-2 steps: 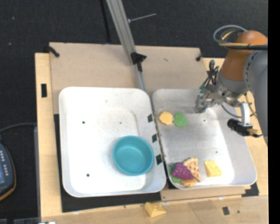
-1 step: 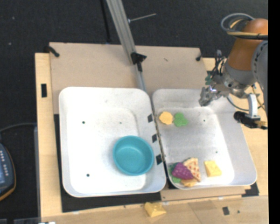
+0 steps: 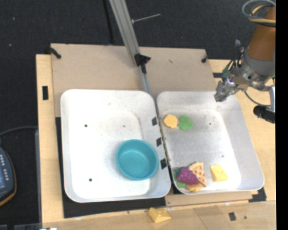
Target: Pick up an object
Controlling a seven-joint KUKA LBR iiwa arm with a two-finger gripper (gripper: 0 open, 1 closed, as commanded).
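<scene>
Two white bins sit side by side. One teal bowl lies at five o'clock in the left bin. Five toy foods occupy the right bin: orange piece, green piece, purple grapes, waffle-like wedge, yellow block. One yellow wedge lies on the bench. The gripper hovers at one o'clock, holding nothing; its opening cannot be told. No writing is legible.

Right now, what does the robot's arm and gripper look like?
The arm has an orange-brown band above a grey metal wrist, with dark cables running alongside. A light ring tops it at the frame's upper right. The gripper is small, silvery-grey metal.
</scene>
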